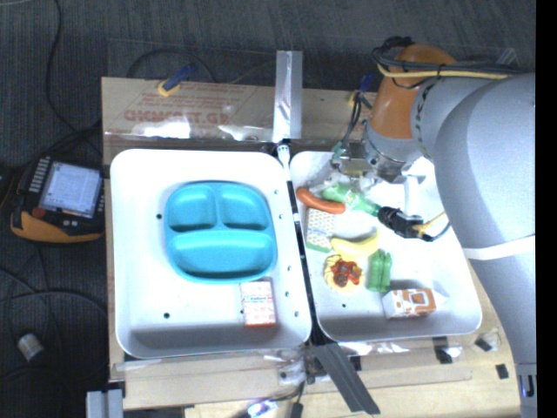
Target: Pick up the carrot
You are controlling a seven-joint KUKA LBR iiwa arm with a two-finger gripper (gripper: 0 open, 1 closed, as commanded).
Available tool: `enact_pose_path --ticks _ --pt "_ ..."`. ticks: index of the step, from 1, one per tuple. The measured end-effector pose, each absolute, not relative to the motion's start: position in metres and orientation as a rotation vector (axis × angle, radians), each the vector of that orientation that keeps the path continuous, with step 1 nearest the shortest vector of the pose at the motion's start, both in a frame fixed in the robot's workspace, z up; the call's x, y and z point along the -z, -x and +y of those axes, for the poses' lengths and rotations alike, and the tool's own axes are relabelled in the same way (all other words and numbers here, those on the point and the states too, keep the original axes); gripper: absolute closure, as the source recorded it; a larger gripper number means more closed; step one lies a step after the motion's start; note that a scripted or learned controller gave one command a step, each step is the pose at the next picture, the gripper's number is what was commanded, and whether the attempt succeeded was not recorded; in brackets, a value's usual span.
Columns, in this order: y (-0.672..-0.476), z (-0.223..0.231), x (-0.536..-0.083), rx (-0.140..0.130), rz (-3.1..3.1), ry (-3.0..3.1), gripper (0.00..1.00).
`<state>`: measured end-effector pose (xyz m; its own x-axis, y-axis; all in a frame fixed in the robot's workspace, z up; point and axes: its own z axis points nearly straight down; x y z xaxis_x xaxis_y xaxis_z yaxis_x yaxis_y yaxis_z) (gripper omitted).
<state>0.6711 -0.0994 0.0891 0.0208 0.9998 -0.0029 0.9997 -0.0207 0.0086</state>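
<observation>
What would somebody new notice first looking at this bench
Most likely the bright blue plate, lying by itself near the middle of the left bin, with a small carton at that bin's near edge. Next comes the big grey arm with its orange band, reaching over the right bin, where the carrot lies at the far end of a cluster of toy food.

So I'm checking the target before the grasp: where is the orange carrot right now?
The orange carrot lies in the right white bin, near its upper left corner, just beside the gripper and above the yellow banana.
</observation>
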Motion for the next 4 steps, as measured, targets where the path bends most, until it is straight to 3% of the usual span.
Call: enact_pose_path --ticks 1,2,3,4 --pt "-0.602 -0.192 -0.164 0.007 2.165 -2.275 0.00" --pt "-0.635 -0.194 -0.217 0.006 1.840 -2.545 0.00" --pt "-0.596 -0.136 -0.269 0.007 2.042 -2.387 0.00" --pt "-0.533 -0.083 -0.182 0.004 2.217 -2.231 0.00"
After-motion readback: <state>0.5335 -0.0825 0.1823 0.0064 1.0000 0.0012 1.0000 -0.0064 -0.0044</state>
